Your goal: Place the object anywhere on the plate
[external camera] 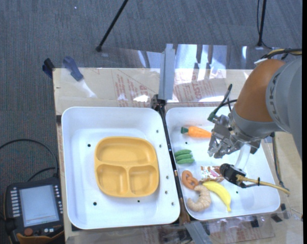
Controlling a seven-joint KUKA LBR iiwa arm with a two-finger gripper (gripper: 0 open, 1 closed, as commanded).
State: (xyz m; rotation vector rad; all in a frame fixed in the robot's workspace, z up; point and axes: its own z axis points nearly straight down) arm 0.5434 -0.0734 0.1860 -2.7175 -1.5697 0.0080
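A yellow divided plate [127, 165] lies in the left bin [77, 151]. The right bin [265, 197] holds an orange carrot [197, 132], a green pea pod [184, 156], an orange ring-shaped piece [188, 178], a tan shrimp-like toy [200, 199], a yellow banana [219, 193] and a small red-and-white packet [210, 172]. My gripper [216, 150] hangs over the right bin, right of the pea pod and just below the carrot's tip. I see nothing between its fingers.
A teach pendant [33, 207] lies on the floor at the lower left. A grey post [166, 80] stands behind the divide between the bins. Tripod legs [115, 19] cross the carpet at the back.
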